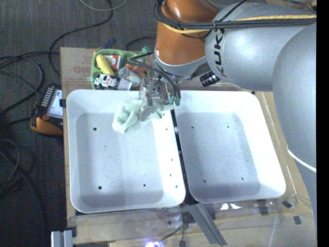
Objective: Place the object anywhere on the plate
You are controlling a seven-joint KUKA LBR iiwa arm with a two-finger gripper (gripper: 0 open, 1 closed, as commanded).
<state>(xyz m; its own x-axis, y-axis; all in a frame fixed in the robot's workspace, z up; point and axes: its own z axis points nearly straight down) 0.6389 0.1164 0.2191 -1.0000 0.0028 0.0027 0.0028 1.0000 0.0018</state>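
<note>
My claw (152,103) pinched the pale cloth (128,116) over the left bin's (103,189) far edge; best I lifted slowly, keeping it bunched.

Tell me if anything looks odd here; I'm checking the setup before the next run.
One thing: a crumpled pale cloth lies bunched in the left bin's far right corner, right under the gripper, rather than flat. Behind the bins a green basket holds a jumble of small items. The right bin looks normal.
</note>
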